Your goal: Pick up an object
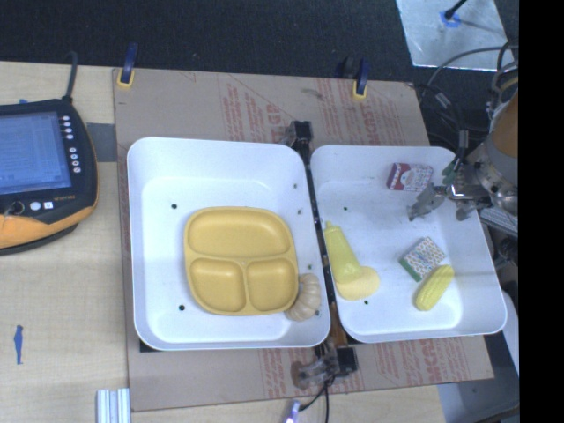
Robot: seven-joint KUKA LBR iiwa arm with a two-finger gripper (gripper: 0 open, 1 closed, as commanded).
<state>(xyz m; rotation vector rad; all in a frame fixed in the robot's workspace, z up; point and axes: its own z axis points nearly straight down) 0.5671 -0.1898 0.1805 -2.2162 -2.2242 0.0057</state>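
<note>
Here, the task names no particular thing, so any item in the right bin [493, 324] can serve: a red and white small packet [407, 177] at about one o'clock of that bin, a green and white sachet [423, 257] near four o'clock, a yellow corn cob [434, 287] just beside it at five o'clock, and a yellow bottle-shaped toy [348, 264] along the bin's left wall at eight o'clock. The gripper [426, 204] hangs at about two o'clock of the bin, between the packet and the sachet, with its two fingers spread apart and nothing between them. In my judgement the packet is the closest candidate, lying just to the upper left of the fingertips. The left bin [150, 236] holds a yellow divided tray [240, 259], and a pale shell-like object [306, 297] touches the tray's corner at five o'clock. At nine o'clock of the bench lies a control tablet [40, 170]. What may go wrong: the packet is flat and lies low, so the fingers could close above it or push it aside. If the gripper goes to the sachet, the corn cob next to it may block one finger. The rounded cob could also roll out of a weak pinch.
</note>
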